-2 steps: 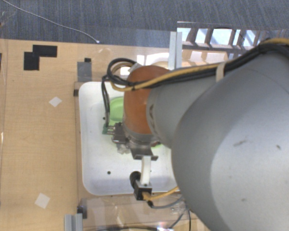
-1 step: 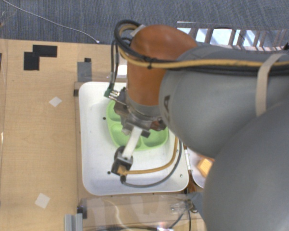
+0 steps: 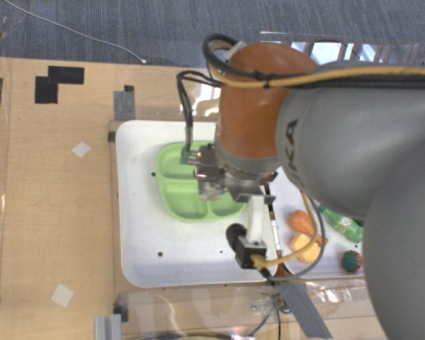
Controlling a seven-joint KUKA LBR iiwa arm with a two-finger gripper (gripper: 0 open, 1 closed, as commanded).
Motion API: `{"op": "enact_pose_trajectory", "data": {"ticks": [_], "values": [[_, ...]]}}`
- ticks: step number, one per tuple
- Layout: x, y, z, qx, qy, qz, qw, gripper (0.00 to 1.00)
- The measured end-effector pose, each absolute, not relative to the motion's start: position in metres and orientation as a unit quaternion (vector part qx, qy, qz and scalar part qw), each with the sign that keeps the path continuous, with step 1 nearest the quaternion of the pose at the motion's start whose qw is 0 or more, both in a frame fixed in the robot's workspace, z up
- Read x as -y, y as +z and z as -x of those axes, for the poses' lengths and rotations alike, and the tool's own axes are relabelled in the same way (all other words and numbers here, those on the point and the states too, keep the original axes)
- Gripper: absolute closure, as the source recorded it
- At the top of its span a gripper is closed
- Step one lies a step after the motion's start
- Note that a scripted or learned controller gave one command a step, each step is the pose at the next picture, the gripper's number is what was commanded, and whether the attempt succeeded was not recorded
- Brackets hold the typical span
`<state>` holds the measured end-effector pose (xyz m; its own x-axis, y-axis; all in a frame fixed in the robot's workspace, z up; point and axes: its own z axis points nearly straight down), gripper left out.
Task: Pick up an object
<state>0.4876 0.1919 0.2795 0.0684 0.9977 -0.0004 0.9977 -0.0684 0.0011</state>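
Gripper: over green divided tray, finger state can't tell
Tray: left bin, middle
Orange pieces: right, near arm
Green bottle: far right

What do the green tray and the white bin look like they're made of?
Green tray: probably moulded plastic, one even light-green colour, raised dividers forming compartments, dull sheen.
White bin: likely plastic too, smooth, rounded corners, soft glare; painted metal can't be ruled out.

Even, bright overhead light with soft shadows; the near arm looms blurred, and detail is grainy.
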Motion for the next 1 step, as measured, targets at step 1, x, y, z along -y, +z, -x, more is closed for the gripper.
{"op": "enact_pose_trajectory", "data": {"ticks": [1], "values": [[-0.2067, 0.2379, -0.4951, -0.804, -0.0001, -0.595, 0.000, 1.00]]}}
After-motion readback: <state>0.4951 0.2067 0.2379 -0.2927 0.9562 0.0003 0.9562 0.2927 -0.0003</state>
